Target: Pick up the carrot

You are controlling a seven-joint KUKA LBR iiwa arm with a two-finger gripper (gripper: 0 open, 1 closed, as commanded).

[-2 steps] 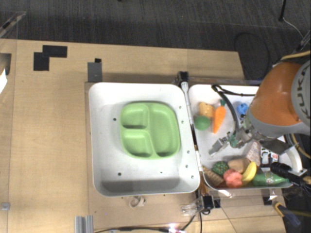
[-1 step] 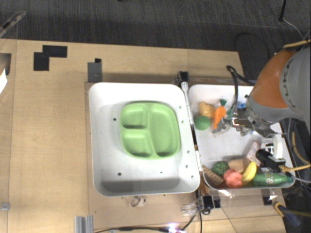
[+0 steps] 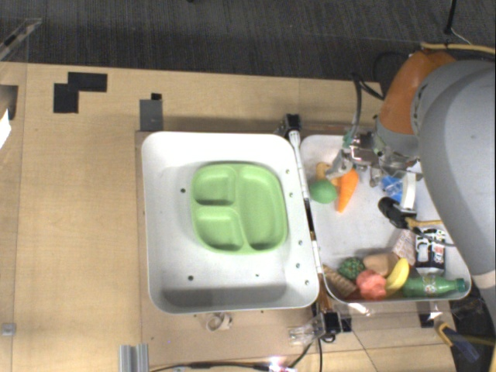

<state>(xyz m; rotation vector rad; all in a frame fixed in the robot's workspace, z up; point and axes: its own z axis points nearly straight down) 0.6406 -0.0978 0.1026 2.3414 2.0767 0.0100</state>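
The grey arm is reached in from the right, bent down over the far end of the right bin. The gripper is parked right at the top of the carrot, which is tilted beside a green ball; whether it's clamped can't be told.

We reach in from the right, our grey arm bent low, orange band above the wrist, our hand pointing left and down.
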